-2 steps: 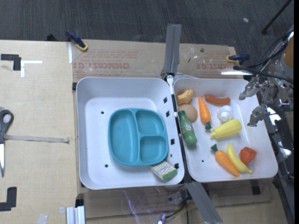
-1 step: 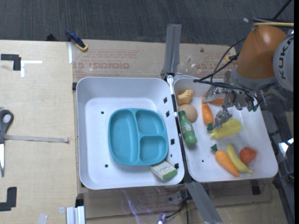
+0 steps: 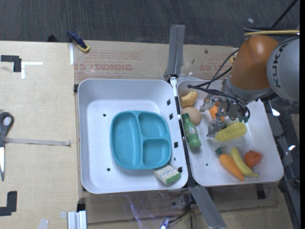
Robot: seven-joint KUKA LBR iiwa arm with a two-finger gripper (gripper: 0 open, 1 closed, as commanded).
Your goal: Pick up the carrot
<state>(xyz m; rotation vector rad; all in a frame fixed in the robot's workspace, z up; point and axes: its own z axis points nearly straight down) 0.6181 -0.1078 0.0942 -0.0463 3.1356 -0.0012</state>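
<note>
The carrot [image 3: 230, 166] is orange with a dark green stub and lies slanted near the front of the right bin [image 3: 267, 128]. It touches a yellow banana [image 3: 243, 162] on its right. My gripper [image 3: 216, 119] hangs over the middle of the right bin, behind the carrot and well apart from it, just at the left end of a yellow corn cob [image 3: 231, 131]. A small orange piece [image 3: 214, 111] shows beside the gripper body. Nothing is visibly held.
The right bin also holds a red tomato [image 3: 253, 158], a green bottle [image 3: 192, 132], a tan egg-like ball [image 3: 191, 114] and a yellow-brown wedge [image 3: 189, 98]. In the left bin [image 3: 90, 128] sit a teal divided plate [image 3: 141, 139] and a sponge [image 3: 167, 174].
</note>
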